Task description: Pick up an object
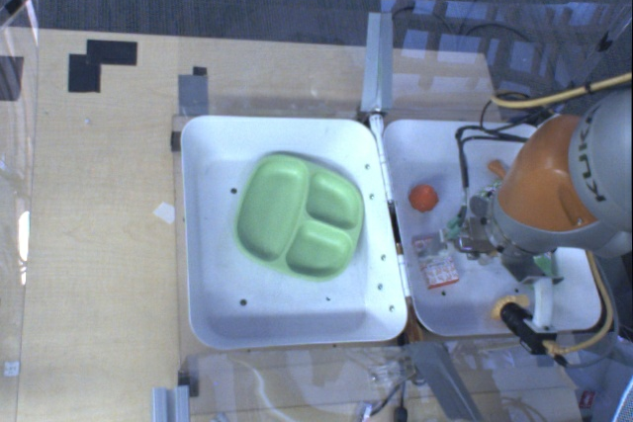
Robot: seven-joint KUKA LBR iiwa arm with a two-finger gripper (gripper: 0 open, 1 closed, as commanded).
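In the right bin [450, 311] a small red-orange ball [423, 198] lies near the left wall. A flat white-and-red packet [436, 266] rests below it on the bin floor. My gripper [473, 234] hangs low over the middle of this bin, just right of the packet and below-right of the ball. The arm's orange band hides most of it. An orange item [497, 169] peeks out at the arm's upper edge, and a bit of green [544, 264] shows under the wrist.
The left bin [213, 311] holds a green divided plate [300, 215] in its middle. A metal divider [376, 64] stands between the bins at the back. Clear panels edge the bench.
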